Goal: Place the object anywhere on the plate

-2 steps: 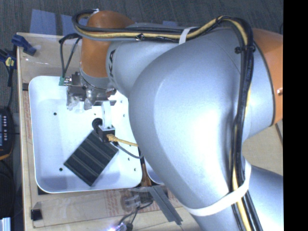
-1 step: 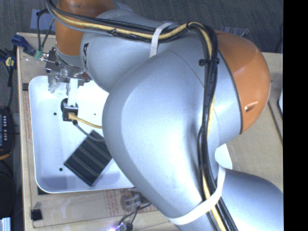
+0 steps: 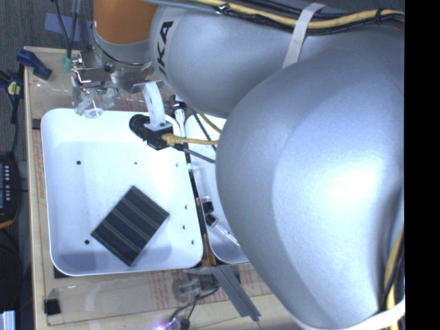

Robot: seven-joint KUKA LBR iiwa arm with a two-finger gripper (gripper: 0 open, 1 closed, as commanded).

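Note:
A dark grey ribbed rectangular plate lies flat and turned diagonally in the near part of the left white bin. My gripper hangs below the orange wrist band over the bin's far left corner, well away from the plate. I cannot make out any object in it. The bulk of the grey arm hides the right bin and whatever lies in it.
The arm's large grey body covers the right half of the view. A black cable mount with a yellow lead hangs over the left bin's far edge. Only a sliver of the right bin shows. Wooden bench edges frame the bins.

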